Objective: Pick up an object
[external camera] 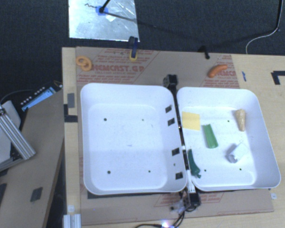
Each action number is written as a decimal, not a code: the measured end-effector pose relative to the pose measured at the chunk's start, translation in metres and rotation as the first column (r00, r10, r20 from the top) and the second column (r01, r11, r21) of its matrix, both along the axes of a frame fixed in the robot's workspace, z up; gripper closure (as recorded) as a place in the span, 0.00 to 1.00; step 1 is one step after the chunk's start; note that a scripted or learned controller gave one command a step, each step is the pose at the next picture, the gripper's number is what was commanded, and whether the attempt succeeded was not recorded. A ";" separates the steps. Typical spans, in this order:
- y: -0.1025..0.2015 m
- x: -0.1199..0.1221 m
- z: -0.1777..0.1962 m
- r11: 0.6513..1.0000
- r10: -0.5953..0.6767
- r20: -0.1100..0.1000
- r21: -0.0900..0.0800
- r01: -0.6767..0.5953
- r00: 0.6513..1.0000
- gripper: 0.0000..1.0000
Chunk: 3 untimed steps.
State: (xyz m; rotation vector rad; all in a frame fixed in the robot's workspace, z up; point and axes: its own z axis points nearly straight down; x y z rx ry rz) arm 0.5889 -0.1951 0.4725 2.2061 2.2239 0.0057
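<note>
Claw open or closed: cannot tell. Right bin [218,101] holds a yellow square [190,120], green block [210,136], tan cone-shaped piece [240,119], grey piece [232,153] and dark green piece [193,163].

A dark carpet floor [204,13] lies beyond the wooden bench [256,65]. A shiny metal sheet [102,13] rests on it past the bench's far-left corner; a white cable [268,32] trails past its far-right corner.
</note>
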 end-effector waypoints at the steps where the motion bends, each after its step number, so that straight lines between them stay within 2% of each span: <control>1: -0.003 -0.020 0.016 1.000 -0.006 -0.004 0.002 0.006 1.000 1.00; 2: -0.004 -0.075 0.026 1.000 -0.008 -0.005 0.003 0.008 1.000 1.00; 3: -0.012 -0.100 0.047 1.000 -0.007 -0.004 0.002 0.007 1.000 1.00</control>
